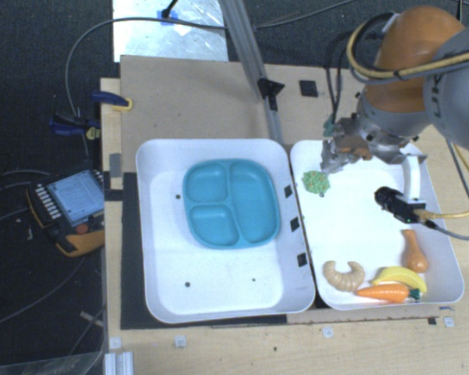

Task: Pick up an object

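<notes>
Broccoli lies in the right bin under the claw; claw state unclear; 2 bins on brown board.

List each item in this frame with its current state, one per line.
claw: low over the right bin's far left corner, beside the broccoli
broccoli: lying in right bin
croissant, carrot, banana, drumstick: lying near front edge
blue plate: flat in left bin
</notes>
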`<state>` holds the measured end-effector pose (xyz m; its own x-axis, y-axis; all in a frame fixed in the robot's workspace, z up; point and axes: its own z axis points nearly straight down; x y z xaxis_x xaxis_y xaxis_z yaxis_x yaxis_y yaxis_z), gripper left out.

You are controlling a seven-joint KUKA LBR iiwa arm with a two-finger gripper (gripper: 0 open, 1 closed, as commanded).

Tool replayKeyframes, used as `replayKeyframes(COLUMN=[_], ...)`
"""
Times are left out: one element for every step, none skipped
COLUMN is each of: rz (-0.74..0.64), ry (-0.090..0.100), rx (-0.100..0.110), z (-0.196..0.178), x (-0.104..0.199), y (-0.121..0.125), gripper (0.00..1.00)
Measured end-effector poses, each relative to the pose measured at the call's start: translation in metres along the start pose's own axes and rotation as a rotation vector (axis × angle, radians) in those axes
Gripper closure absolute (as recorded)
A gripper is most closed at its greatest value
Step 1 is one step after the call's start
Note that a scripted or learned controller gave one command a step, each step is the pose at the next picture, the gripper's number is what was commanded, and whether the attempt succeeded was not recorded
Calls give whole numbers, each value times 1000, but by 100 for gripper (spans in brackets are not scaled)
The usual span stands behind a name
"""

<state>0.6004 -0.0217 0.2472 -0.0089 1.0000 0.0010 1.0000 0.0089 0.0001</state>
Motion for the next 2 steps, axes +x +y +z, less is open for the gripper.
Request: replayKeyframes(rz=[-1, 0], ry=[1, 0], rx=[0, 1], z=[-3, 12], x=[45, 91], y=[-13, -26], gripper=[100, 100])
